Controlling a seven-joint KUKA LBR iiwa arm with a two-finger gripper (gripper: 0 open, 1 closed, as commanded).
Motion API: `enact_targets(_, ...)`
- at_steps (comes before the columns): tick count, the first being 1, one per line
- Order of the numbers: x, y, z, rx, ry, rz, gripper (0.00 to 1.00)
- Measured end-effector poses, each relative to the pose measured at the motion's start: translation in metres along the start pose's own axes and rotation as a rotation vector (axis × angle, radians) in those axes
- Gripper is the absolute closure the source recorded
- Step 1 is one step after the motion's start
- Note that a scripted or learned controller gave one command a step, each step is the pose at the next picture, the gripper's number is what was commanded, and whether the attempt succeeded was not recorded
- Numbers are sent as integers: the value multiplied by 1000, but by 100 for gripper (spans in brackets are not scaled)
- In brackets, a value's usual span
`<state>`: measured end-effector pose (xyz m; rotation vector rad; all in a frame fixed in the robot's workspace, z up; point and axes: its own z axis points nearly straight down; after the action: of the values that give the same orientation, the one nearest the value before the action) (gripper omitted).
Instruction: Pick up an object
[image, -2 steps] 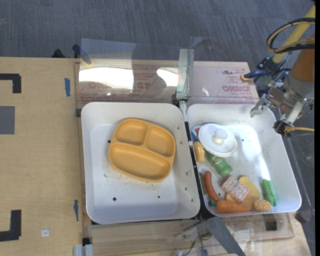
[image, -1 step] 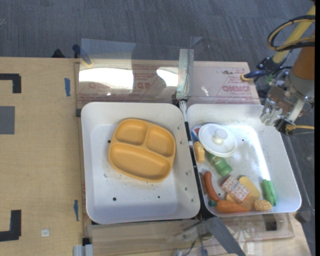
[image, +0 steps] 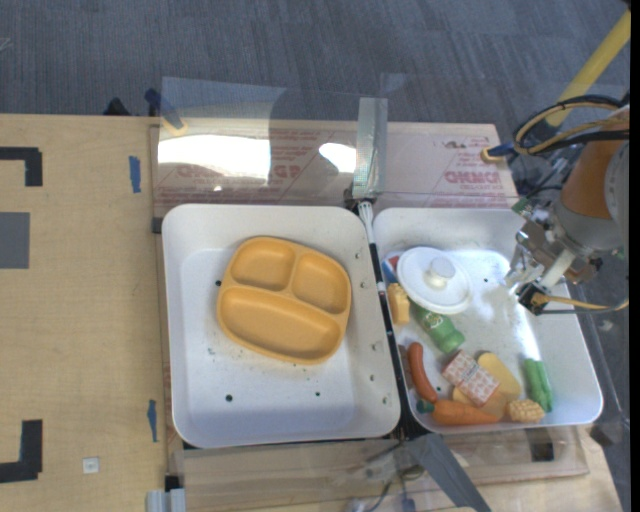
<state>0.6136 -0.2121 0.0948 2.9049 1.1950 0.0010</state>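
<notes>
The right bin (image: 575, 345) holds a pile of toy food. In it are a white round lid with a knob (image: 437, 277), a small yellow piece (image: 399, 302), a green bottle (image: 440, 330), a red sausage (image: 421, 372), a checked waffle block (image: 470, 376), a green cucumber (image: 537, 382), an orange carrot (image: 462, 412) and a corn cob (image: 525, 409). My gripper (image: 525, 283) hangs over the bin's upper right part, to the right of the white lid. Its two fingers stand apart, open, with nothing between them.
In the left bin (image: 190, 330) lies an orange divided plate (image: 285, 297). A cardboard sheet with a clear plastic wall (image: 260, 165) stands behind both bins. Cables (image: 560, 125) loop by the arm at the upper right. To the left lies a wooden board (image: 70, 300).
</notes>
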Motion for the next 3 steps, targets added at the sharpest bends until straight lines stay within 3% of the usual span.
enact_targets(1, 11, -6, 1, 11, 11, -12, 0)
enact_targets(2, -4, -66, 8, 0, 2, -230, 0)
enact_targets(3, 14, -127, 7, -2, 1, -205, 0)
